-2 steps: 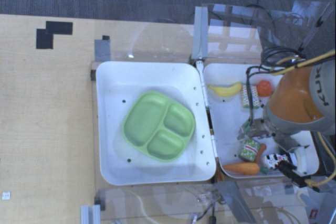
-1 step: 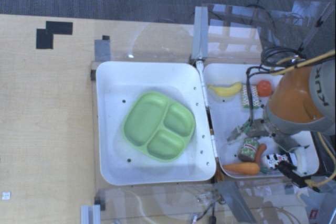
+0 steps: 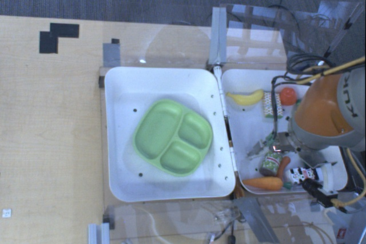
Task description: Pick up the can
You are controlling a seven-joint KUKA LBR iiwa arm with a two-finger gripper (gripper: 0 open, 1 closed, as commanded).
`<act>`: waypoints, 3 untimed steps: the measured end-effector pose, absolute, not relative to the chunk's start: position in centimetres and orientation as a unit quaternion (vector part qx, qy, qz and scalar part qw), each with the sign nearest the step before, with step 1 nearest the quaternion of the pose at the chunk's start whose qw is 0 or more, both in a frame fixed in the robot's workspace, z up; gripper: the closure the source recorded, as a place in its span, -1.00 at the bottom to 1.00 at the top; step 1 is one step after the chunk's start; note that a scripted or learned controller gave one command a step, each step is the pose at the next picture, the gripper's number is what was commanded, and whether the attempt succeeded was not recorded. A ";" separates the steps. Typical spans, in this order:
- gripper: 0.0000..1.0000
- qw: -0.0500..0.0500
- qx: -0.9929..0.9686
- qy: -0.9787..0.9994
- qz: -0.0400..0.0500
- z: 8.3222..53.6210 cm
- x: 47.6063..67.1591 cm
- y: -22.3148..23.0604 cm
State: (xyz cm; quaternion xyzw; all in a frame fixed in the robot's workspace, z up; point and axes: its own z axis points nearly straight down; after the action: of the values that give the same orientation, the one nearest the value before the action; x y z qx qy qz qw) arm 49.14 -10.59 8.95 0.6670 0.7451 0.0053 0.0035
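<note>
Camera view, slant from above

- Tabletop (image 3: 51, 123) of pale wood, two white bins side by side
- Left bin (image 3: 120, 123) holds a green divided plate (image 3: 174, 137) lying flat near its centre. It plays no part in this task
- Right bin (image 3: 243, 128) is crowded
  - Banana (image 3: 246, 98) along the far wall
  - Small printed packet (image 3: 270, 104) just beside the banana
  - Round red item (image 3: 287, 95) next to the packet, likely a tomato
  - Carrot (image 3: 263, 183) lying along the near wall
- Can (image 3: 267, 165): dark, with a greenish label, in the near half of the right bin just above the carrot. A reddish-brown sausage-shaped piece (image 3: 283, 164) sits close against its right side. I cannot say whether the can is upright or tipped
- Arm (image 3: 323, 111) reaches in from the right, its orange band over the bin's right half, so the wrist hides much of that side
- Claw (image 3: 264, 148) hangs low over the bin, just at the far edge of the can. This placement reads as an approach lined up for the can
- I cannot tell if the claw is apart or together. Nothing shows as gripped in it
- Judgement: the can is not yet lifted. The carrot and sausage-shaped piece leave little room around it, so a descent risks nudging them or catching the wrong thing
</note>
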 end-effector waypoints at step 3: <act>1.00 0.009 0.666 0.745 0.008 11.1 49.7 -10.7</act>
State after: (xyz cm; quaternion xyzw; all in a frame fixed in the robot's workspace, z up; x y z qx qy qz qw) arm 49.67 -10.69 11.08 0.6664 0.7455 0.0083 0.0087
